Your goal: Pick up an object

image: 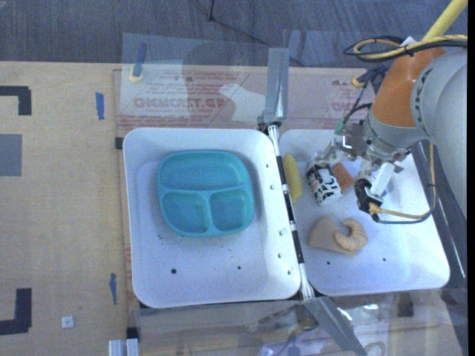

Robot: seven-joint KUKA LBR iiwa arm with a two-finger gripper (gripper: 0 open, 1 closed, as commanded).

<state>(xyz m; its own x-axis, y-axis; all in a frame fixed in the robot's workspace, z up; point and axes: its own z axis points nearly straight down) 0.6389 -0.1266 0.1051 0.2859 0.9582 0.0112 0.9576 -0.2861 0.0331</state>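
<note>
Hand (332,163) is low in the right bin (415,269), right by the black n white object (323,183) w/ orange bit (342,175); can't tell if it's clenched. Croissant (340,235) nearby, teal tray (205,192) in left bin (148,273).

a robotics lab or test cell, seen from above. a pale wooden bench (59,221) carries two shallow white bins (148,273) side by side at the centre. blue tape strips (99,105) and black corner markers (21,99) sit on the bench at nine o'clock. a grey industrial arm with an orange band (397,87) enters at two o'clock, with yellow and black cables (445,21) trailing from it. grey carpet (111,6) and a loose cable lie at twelve o'clock.
</note>
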